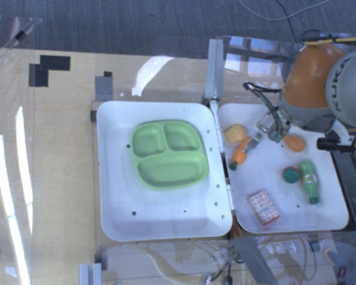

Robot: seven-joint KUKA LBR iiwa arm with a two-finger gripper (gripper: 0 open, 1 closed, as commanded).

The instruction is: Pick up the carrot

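The carrot (pixel 241 152) is small and orange with a green end. It lies at a slant in the right bin (pixel 329 218), close to that bin's left wall. My gripper (pixel 258 138) hangs low over the bin's upper middle, and its tip is right at the carrot's upper orange end. The view does not show whether it touches the carrot. Nothing is visibly lifted, and the carrot rests on the bin floor.
In the right bin, a tan lump (pixel 235 133) sits just above the carrot. An orange piece (pixel 294 142), a green bottle (pixel 309 181), a small green round item (pixel 291 174) and a patterned box (pixel 263 207) lie further right and below. The left bin (pixel 115 218) holds a green divided plate (pixel 168 154).
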